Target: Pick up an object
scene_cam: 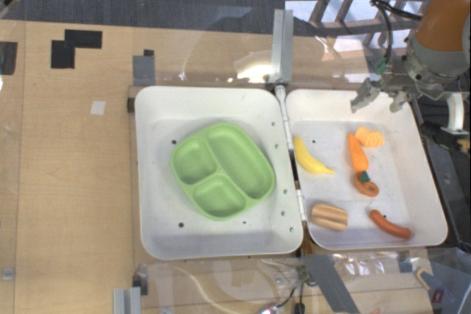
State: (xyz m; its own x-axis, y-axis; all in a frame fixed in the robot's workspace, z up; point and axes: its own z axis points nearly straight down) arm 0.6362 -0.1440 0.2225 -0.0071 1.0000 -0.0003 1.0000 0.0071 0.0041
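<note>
The right bin [412, 158] holds a yellow banana [310, 158], an orange carrot [358, 154] with a small orange-yellow piece [371, 137] by its top, a brown ring-shaped piece [366, 187], a bread roll [329, 215] and a red sausage [389, 225]. My gripper [380, 98] hangs open over the bin's far edge, beyond the carrot, with nothing between its fingers.
A green divided plate [222, 170] lies in the left bin [158, 158]. A metal post [282, 48] stands at the back between the bins. Cables run behind the right bin.
</note>
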